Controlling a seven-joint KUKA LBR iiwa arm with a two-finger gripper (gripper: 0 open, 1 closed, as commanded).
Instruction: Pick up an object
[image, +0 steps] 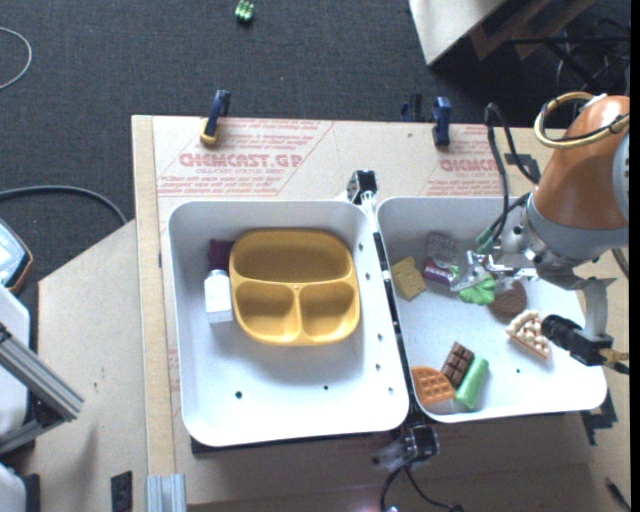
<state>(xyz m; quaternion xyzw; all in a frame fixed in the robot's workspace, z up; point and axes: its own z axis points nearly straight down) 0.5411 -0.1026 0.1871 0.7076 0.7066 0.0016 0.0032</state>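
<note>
My gripper (480, 270) hangs low over the upper middle of the right bin (560, 405), right above a green leafy toy (482, 293) that shows just beneath it. A purple item (437, 270) lies to its left, touching or nearly touching the green toy. A brown round cookie (509, 301) sits just to its right. A grey piece (440, 244) and a tan cracker (407, 277) lie further left. Nothing is visibly lifted.
The front of the right bin holds a pale waffle wedge (529, 334), a chocolate bar (458, 363), a green cylinder (472, 384) and an orange waffle (432, 386). The left bin (200, 400) holds a yellow divided plate (293, 286), a white bottle (217, 296) and a dark purple item (220, 249).
</note>
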